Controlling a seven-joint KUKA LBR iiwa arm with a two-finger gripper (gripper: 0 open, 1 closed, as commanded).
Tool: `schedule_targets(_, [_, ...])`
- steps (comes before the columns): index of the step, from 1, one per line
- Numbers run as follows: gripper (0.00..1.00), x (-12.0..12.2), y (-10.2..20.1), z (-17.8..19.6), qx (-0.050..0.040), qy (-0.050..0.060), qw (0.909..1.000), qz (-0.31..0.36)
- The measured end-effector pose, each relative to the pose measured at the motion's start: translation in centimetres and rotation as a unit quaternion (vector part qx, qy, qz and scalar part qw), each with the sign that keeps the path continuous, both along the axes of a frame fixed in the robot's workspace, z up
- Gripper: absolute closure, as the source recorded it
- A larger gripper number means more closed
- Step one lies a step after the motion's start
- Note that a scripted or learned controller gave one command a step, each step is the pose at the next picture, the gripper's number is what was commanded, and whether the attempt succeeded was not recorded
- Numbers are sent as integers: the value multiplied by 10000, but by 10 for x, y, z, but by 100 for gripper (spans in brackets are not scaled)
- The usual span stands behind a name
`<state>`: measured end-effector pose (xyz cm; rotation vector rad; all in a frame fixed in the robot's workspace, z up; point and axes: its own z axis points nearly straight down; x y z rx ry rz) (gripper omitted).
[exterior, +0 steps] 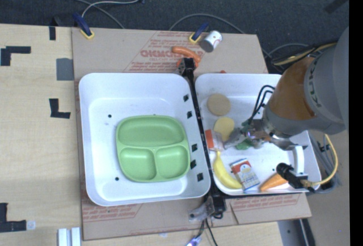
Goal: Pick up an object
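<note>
Along the right bin's [266, 81] near edge lie a banana [223, 174], a small carton [244, 174] and an orange wedge [274, 182]. Mid-bin, the gripper [241, 138] sits just beside a yellow round [224, 126]; its state I cannot tell. Farther back rests a tan disc [218, 105].

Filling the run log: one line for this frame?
arm: over right bin | gripper: beside yellow piece | grasp: unconfirmed | green tray: left bin

Red printed lettering on the cardboard sheet [164, 52], along its far edge behind the two bins, appears upside down and too blurred to read. The small carton [245, 174] bears a red-and-white label, likewise illegible.
</note>
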<state>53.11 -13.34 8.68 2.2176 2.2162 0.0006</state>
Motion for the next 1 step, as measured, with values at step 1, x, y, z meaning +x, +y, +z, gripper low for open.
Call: schedule_targets(1, [0, 55, 20, 0, 10, -7, 10000, 13])
